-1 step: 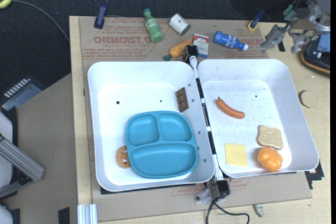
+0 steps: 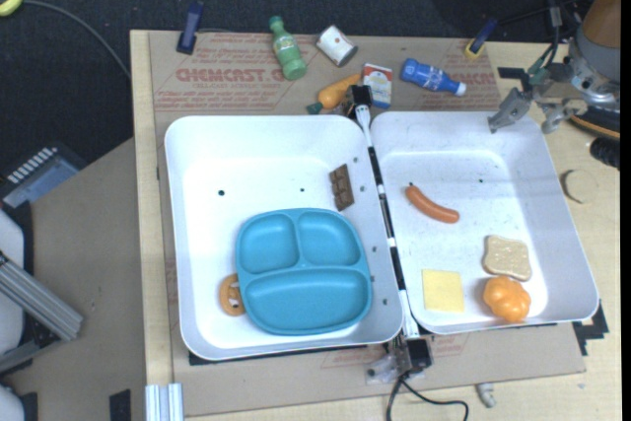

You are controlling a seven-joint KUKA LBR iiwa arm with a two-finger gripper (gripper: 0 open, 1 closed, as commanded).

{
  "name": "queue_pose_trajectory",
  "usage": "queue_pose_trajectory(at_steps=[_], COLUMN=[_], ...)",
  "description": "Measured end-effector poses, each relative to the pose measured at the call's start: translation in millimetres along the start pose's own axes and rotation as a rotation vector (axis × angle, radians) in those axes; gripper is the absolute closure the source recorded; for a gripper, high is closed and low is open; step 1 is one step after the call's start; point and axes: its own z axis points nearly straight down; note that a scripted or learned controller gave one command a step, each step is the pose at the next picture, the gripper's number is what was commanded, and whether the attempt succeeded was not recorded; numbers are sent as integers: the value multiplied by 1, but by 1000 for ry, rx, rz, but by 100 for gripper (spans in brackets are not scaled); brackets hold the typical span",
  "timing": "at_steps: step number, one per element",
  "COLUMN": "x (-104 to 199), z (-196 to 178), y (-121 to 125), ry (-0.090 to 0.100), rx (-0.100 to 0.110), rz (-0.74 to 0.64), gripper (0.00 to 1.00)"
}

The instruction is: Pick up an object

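Note:
My gripper [image 2: 525, 113] hangs over the far right corner of the right bin [image 2: 552, 175], its fingers spread open with nothing between them. In that bin lie a sausage [image 2: 432, 204] near the middle, and along the near side a bread slice [image 2: 507, 257], a yellow cheese slice [image 2: 443, 290] and an orange [image 2: 507, 299]. All of these sit well toward the near side from the gripper. The left bin [image 2: 197, 163] holds a blue divided plate [image 2: 301, 269], a brown chocolate bar [image 2: 341, 187] and a pretzel [image 2: 231, 295] partly under the plate.
Behind the bins on the cardboard lie a green bottle [image 2: 288, 48], a white can [image 2: 336, 44], a small carton [image 2: 376, 84], a blue bottle [image 2: 432, 76] and a dark blue item [image 2: 189, 28]. The bins meet at a raised middle rim [image 2: 380, 202].

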Motion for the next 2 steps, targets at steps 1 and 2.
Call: queue_pose_trajectory(at_steps=[1, 2], x=[19, 3], z=[98, 96], y=[0, -55], ry=[2, 10], rx=[0, -2], rz=[-1, -5], gripper=[0, 0])
